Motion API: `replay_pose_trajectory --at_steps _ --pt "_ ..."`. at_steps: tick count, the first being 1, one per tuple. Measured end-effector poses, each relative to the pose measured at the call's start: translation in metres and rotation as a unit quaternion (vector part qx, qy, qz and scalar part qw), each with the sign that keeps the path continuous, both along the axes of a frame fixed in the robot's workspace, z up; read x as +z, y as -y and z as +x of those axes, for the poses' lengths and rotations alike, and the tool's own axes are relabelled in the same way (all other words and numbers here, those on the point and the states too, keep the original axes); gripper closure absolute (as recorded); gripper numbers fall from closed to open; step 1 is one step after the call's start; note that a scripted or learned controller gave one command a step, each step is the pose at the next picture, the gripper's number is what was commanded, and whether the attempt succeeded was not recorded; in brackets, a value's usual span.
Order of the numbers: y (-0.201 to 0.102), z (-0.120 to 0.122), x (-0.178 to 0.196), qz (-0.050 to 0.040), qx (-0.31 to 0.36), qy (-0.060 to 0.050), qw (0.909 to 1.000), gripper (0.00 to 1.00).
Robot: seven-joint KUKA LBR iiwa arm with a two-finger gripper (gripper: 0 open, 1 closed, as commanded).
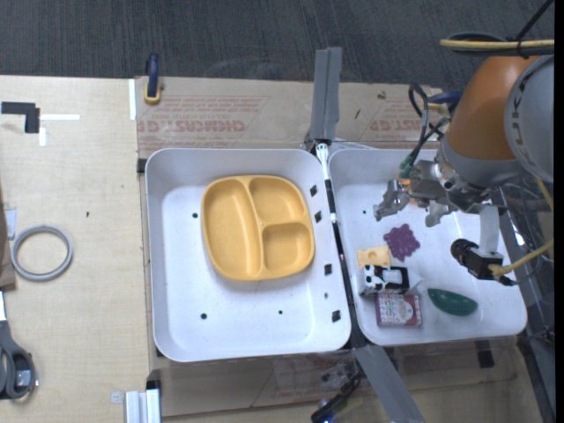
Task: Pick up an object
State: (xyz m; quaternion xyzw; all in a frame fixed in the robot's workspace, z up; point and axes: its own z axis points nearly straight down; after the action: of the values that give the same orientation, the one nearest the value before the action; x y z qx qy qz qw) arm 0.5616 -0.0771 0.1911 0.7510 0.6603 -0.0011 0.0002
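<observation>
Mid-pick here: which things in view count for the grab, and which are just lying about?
For the job:
gripper, above the right bin
purple piece
yellow block
black-and-white toy
red packet
green piece

Lying about:
yellow divided plate in the left bin
tape roll
scissors

Wooden bench [70, 324] — two white bins: left bin [176, 324], right bin [502, 320], side by side. Tape ring [39, 252] and scissors [16, 370] near left edge — cardboard sheet [229, 117] behind bins
</observation>
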Motion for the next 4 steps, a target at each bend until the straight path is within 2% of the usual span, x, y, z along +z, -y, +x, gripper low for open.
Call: replay_pose_trajectory --at_steps 1,2,3,4 --pt "0.025 -0.043 -0.099 0.0008 0.256 0.001 0.9667 0.0" --pt "0.026 -0.042 -0.091 0.0009 0.254 0.001 0.9673 1.0" --pt "0.048 -0.029 -0.02 0.0007 0.379 0.0 0.9256 1.0" --pt "0.048 -0.029 -0.02 0.0005 0.379 0.001 0.9255 0.0"
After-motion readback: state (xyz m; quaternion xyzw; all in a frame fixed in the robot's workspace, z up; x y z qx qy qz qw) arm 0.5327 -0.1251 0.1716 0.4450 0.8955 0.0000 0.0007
